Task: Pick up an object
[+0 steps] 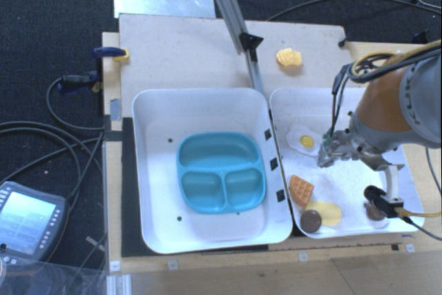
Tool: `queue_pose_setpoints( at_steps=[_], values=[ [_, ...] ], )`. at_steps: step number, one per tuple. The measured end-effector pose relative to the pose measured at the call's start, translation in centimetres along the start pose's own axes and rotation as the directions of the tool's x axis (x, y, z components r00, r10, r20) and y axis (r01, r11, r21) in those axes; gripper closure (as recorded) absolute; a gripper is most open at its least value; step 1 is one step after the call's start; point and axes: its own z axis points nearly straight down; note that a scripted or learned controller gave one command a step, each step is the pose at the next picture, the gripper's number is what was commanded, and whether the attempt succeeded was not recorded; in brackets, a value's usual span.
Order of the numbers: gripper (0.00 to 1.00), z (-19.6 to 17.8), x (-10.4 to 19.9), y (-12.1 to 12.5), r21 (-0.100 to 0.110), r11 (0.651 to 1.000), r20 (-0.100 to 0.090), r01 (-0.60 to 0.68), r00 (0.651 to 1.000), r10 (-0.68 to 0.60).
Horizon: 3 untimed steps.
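End effector [329,154] beside fried egg [302,140]

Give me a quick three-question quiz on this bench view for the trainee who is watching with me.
1. True or false: the blue divided tray lies in the left bin.
2. Which item lies nearest the gripper? A) fried egg B) waffle C) brown round piece
3. Fill in: the yellow item on the bench lies ____ the bins.

Key: 1 true; 2 A; 3 outside.
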Motion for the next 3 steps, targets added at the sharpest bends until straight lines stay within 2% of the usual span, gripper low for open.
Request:
queue_pose_setpoints(
  at_steps=[2,3],
  values=[
    [1.00,-10.0,0.9,-0.2,-0.004,1.000,0.001,0.007,1.000,-0.007],
    [1.00,-15.4,0.7,1.1,-0.006,1.000,0.002,0.007,1.000,-0.007]
  ],
)
